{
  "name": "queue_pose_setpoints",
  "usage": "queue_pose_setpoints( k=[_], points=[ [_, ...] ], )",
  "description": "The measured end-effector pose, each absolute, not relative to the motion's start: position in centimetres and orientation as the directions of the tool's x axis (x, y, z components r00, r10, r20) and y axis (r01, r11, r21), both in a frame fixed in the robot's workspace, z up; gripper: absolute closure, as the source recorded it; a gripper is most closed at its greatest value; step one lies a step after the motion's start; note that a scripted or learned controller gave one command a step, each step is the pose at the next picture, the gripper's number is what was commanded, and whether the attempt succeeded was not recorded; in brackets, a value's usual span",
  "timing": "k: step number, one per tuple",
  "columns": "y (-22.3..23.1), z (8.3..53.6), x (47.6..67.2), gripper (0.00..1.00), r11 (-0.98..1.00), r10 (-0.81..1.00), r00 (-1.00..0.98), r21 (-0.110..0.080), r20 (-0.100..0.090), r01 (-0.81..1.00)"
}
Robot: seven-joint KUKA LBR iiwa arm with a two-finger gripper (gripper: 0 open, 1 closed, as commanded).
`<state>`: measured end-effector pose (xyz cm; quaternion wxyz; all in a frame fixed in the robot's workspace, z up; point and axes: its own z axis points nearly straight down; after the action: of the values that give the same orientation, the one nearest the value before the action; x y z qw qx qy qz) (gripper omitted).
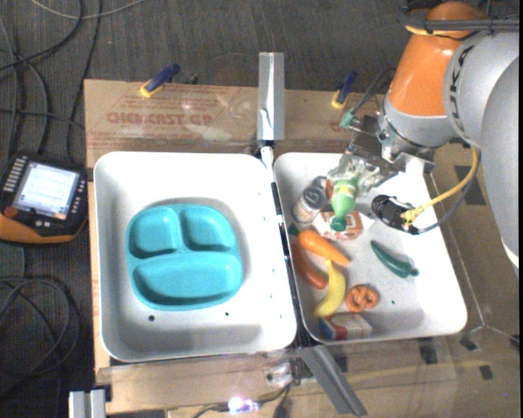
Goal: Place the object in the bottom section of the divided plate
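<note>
The blue divided plate (186, 255) lies in the left bin (113, 181), with two small sections at the far side and one wide section (190, 281) at the near side; nothing lies in it. My gripper (352, 179) hangs low over the far middle of the right bin (436, 303). A green and yellow toy (341, 200) sits directly under its tip, touching or nearly touching it. Whether the toy is held is hidden by the wrist.
The right bin holds an orange carrot (324, 246), a yellow banana (332, 292), a small orange pumpkin (362, 298), a dark green pepper (394, 259), a grey bottle (311, 200), a red sausage (309, 273) and a small box (349, 326). A metal divider bar (270, 94) stands between the bins.
</note>
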<state>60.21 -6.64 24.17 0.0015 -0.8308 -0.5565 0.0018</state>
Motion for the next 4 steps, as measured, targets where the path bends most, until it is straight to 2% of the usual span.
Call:
queue_pose_setpoints(
  k=[1, 2, 3, 4],
  points=[
    [1.5, 23.0, 55.7, 1.00, -0.333, 0.943, 0.333, -0.005, -0.002, 0.943],
    [5.7, 22.6, 56.9, 1.00, -0.235, 0.972, 0.235, -0.004, -0.003, 0.972],
    [11.4, 21.6, 56.5, 1.00, -0.123, 0.992, 0.123, -0.006, -0.003, 0.992],
    [11.4, 21.6, 56.5, 0.00, -0.123, 0.992, 0.123, -0.006, -0.002, 0.992]
  ],
)
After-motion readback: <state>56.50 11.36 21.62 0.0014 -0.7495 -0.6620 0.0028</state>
